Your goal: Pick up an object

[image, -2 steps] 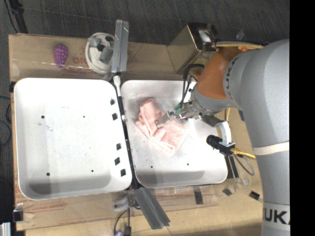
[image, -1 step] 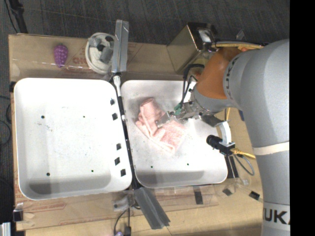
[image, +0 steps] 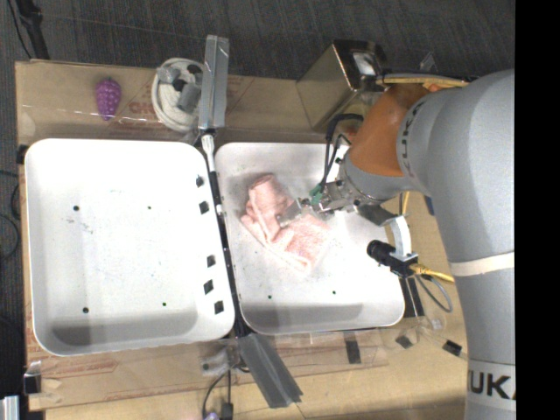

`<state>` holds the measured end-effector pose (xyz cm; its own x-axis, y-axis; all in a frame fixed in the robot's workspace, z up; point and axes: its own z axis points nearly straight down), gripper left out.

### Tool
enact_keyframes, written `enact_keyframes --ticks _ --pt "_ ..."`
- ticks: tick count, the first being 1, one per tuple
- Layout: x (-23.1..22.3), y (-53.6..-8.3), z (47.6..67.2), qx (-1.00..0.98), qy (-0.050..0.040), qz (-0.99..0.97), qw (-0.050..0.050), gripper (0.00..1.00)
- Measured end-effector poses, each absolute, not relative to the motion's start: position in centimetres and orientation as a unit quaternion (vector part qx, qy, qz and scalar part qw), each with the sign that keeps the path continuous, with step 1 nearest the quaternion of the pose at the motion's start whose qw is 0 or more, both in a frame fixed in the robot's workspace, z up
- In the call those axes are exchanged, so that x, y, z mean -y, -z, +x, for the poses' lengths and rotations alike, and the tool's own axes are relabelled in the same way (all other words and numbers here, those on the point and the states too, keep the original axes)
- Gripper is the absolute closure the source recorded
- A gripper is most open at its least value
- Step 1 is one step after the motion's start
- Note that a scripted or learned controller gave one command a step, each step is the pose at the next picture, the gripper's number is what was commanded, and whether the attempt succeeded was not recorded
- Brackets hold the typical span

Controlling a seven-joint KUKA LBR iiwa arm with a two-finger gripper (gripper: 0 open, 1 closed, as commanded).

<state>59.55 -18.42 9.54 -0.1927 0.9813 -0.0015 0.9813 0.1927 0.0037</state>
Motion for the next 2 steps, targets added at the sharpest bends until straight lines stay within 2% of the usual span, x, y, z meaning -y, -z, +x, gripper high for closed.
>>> enact_keyframes --ticks 1,2 --pt "20.8 -9.6 63.4 -0.841 -0.0011 0.541 0.002 0.00" --pt "20.8 -9.6 60.6 -0.855 -0.0016 0.518 0.002 0.00"
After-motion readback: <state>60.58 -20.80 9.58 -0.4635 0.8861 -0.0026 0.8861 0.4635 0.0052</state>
